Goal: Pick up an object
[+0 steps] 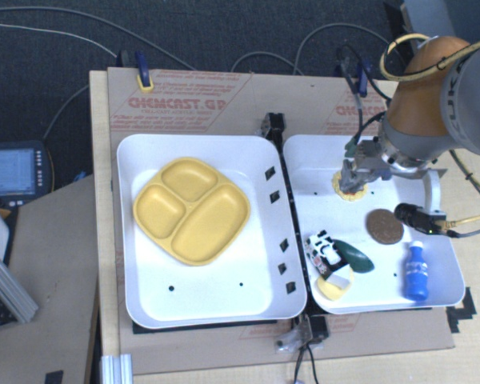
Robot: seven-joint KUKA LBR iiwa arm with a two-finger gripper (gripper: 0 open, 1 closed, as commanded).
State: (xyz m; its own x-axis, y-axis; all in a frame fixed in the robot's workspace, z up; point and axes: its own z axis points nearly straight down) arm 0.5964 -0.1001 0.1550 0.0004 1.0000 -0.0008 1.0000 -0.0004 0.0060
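My gripper [352,179] is low in the right bin [316,162], near its back, directly over a small yellow round thing [350,192] that peeks out beneath it. A brown disc [385,226] lies to the front right of the gripper. A blue bottle [416,272] lies near the bin's right front. A dark green thing [354,256], a black-and-white toy [324,251] and a pale yellow piece [333,286] cluster at the front left of the right bin.
The left bin [144,286] holds a yellow divided plate [192,210]. Black clips [284,246] run along the wall between the bins. Cables lie behind the bench.
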